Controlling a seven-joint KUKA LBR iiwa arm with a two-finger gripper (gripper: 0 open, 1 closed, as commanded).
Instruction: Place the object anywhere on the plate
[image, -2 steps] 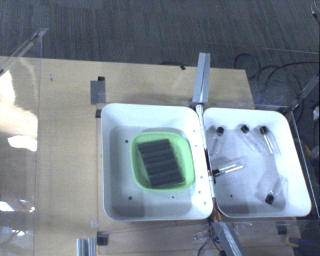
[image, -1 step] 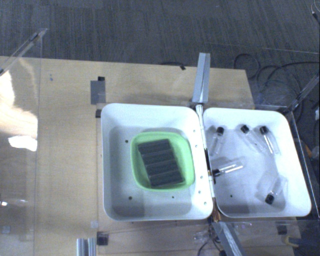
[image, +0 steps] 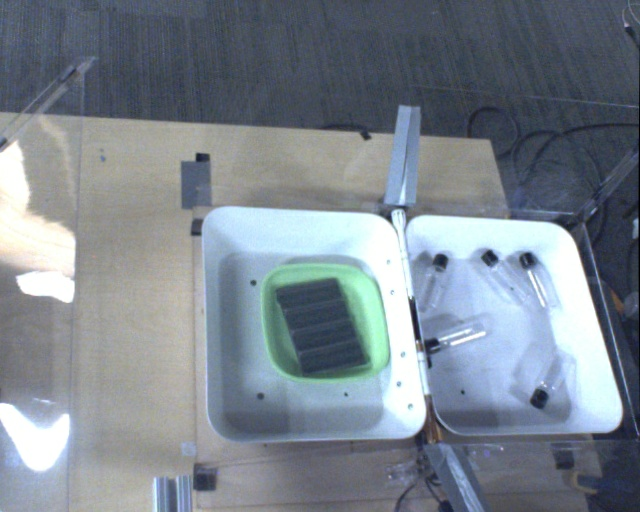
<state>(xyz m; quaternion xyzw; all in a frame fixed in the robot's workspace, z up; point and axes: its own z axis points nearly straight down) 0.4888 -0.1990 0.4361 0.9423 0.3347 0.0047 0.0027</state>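
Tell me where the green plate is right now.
The green plate sits in the left white bin, near its middle, with a dark ridged block lying on it. The right bin beside it holds several clear vials.

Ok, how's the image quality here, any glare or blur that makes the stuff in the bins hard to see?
Camera view: bright glare patches on the bench at left; overall soft focus. The clear vials in the right bin nearly vanish against the white, with mainly their black caps standing out. The green plate and its dark ridged block read clearly.
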